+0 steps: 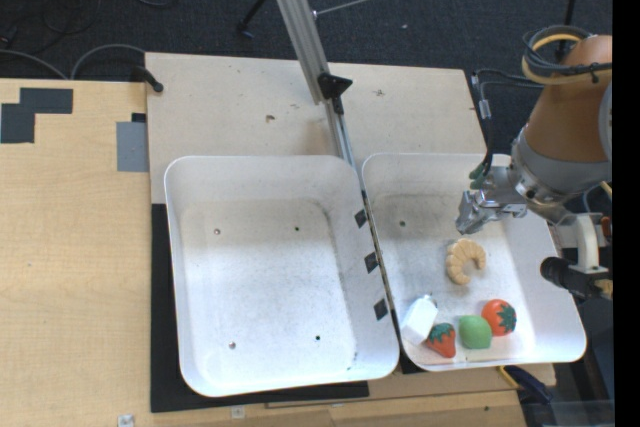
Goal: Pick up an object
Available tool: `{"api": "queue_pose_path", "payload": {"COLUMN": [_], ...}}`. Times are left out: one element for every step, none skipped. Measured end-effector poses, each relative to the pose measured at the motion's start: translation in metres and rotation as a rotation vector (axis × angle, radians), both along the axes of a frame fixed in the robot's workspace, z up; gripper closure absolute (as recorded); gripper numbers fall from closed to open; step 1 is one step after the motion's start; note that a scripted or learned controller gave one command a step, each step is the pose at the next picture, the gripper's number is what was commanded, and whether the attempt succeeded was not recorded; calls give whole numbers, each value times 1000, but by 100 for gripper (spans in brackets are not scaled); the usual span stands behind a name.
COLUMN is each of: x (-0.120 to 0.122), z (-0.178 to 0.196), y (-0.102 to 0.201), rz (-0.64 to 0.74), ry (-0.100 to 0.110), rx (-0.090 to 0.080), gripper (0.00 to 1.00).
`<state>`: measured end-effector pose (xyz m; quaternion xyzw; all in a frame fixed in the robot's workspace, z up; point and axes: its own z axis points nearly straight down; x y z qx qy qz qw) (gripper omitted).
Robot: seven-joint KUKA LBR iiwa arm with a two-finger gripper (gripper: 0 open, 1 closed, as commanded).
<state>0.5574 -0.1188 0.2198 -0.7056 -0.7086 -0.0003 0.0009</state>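
In the right bin (420, 185) lie a tan croissant-shaped toy (465, 260), a red tomato-like toy (499, 316), a green round toy (474, 332), a red strawberry toy (442, 341) and a white block (419, 317). My gripper (473, 218) hangs over the right bin just above and behind the croissant. Its metal fingers point down toward the bin floor, apart from the toy. Nothing shows between them.
The left bin (200, 215) stands beside the right one, split from it by a divider with black clips (368, 260). A slanted aluminium bar (300, 25) rises behind the bins. The arm's orange band (570, 105) sits at the right.
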Motion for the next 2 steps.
{"api": "queue_pose_path", "payload": {"x": [20,43], "z": [-9,4], "y": [50,99], "rz": [1,1], "ry": [1,0], "rx": [1,1], "gripper": [100,100]}}
